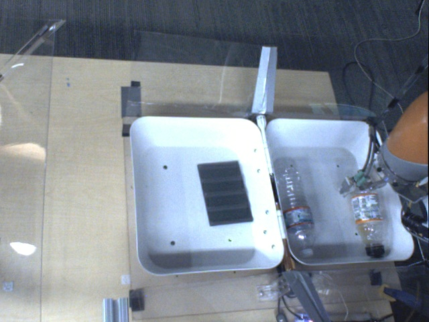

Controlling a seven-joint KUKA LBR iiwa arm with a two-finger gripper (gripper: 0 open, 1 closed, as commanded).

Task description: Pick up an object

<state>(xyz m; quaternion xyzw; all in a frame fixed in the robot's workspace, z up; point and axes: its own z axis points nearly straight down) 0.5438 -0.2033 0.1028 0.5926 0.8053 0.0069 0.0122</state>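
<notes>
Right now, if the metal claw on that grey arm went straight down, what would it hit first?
Probably the clear plastic bottle with the black cap, lying in the right white bin just under the gripper; depth is hard to judge.

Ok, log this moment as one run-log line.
arm: over right bin | gripper: at bottle, grasp unclear | second bottle: left side | left bin: black pad

two clear plastic bottles lying in the right bin, one (pixel 295 210) by its left wall, one (pixel 369 217) near its right
</notes>
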